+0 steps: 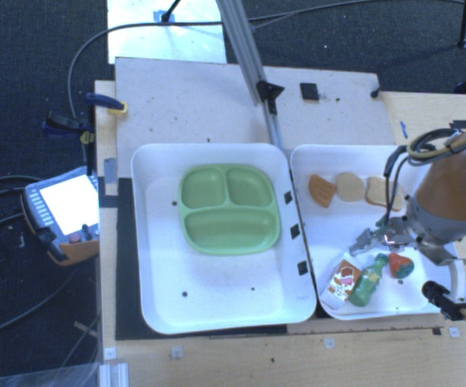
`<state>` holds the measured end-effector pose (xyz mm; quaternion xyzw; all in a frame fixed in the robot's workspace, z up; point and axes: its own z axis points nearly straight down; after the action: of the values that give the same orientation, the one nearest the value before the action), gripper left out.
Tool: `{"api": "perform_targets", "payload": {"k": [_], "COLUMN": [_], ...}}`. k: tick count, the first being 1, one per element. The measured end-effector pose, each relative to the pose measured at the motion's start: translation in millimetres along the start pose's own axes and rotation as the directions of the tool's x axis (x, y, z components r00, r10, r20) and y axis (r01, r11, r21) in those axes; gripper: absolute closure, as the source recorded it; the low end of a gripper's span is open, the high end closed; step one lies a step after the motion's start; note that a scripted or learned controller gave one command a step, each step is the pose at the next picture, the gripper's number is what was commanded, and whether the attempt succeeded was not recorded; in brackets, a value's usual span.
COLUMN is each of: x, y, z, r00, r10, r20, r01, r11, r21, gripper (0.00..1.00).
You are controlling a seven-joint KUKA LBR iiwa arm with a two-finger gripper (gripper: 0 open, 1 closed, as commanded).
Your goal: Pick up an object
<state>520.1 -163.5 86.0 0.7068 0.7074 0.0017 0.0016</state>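
The right bin holds several small items. An orange wedge, a round pale biscuit and a piece of bread lie in a row at its back. Near the front lie a white and red packet, a green bottle and a red and teal toy. My gripper hangs low over the right bin, just above the green bottle and the red toy and in front of the bread. I see nothing held in it.
The left bin holds a green divided plate. A metal pole slants across the back of the bench. A hand-held screen lies on the floor to the left, with cables around it.
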Motion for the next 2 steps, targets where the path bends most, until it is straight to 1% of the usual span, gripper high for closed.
{"api": "perform_targets", "payload": {"k": [1,2], "x": [0,4], "y": [3,11], "z": [-14,-75], "r00": [1.000,1.000], "r10": [-0.001,-0.005], "r20": [0.003,0.002], "r01": [0.001,0.005], "r11": [1.000,1.000], "r21": [-0.009,-0.003], "gripper": [1.00,1.00]}}
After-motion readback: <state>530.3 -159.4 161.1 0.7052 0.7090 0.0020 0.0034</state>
